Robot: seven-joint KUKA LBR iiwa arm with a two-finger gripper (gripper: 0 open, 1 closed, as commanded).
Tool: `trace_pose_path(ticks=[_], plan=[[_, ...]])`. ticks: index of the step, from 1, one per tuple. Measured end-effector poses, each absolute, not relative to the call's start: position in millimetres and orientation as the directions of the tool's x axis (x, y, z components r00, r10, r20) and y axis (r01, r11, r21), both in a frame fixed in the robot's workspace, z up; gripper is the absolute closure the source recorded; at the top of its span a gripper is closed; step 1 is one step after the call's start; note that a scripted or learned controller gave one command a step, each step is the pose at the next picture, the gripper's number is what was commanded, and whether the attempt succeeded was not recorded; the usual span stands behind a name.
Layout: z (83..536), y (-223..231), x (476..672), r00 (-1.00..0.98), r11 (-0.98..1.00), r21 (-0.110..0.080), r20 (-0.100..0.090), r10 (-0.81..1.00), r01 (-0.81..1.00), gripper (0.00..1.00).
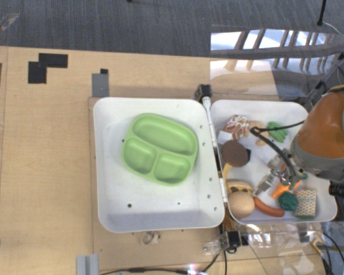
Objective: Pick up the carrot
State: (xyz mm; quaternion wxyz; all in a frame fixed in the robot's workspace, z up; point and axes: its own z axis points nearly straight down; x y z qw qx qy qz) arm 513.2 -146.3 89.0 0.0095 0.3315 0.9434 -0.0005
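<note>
- Two white bins side by side on the bench [46, 171]; left bin [112, 211] carries a green divided plate [159, 148], right bin [327, 208] carries the toy foods.
- Arm [327, 133] enters from the right and hangs over the right bin's near-right part.
- Hand [280, 175] is low among the foods, its metal parts right at the carrot [288, 186]; open or closed, cannot tell.
- Carrot: orange piece with a green top [288, 201], near-right area of the right bin, touching or just under the hand. Long axis unclear; seems to run from the hand toward the near edge.
- Neighbours: red sausage [268, 208] just left of it, beige waffle block [305, 202] just right, egg [241, 203] further left.
- Judgement: grasp not confirmed; crowding makes a mis-pick likely.
</note>
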Motion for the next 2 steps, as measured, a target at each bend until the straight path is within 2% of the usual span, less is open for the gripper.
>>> trace_pose_path(ticks=[1, 2], plan=[[88.3, -154.7, 494.1, -0.476, 0.476, 0.015, -0.008, 0.88, 0.88, 0.0], [98.3, -153.8, 498.3, -0.485, 0.485, 0.02, -0.012, 0.875, 0.874, 1.0]])
